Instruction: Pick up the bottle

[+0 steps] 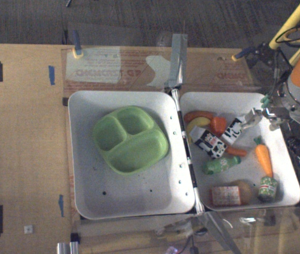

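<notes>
- Green bottle (221,165) lying on its side near the middle of the right bin (293,193), cap toward 3 o'clock.
- Gripper (259,115) poised over the right bin's upper part, at about 1 o'clock from the bottle and well apart from it; whether the fingers stand apart or together cannot be told.
- Black-and-white carton (209,142) just at 11 o'clock from the bottle; a second patterned box (233,130) beside it, near the gripper.
- Carrot (264,159) at 3 o'clock from the bottle, a green can (267,189) at 4 o'clock.
- Packaged bread (231,194) at 6 o'clock.
- Green divided plate (130,139) in the left bin (81,194).
</notes>
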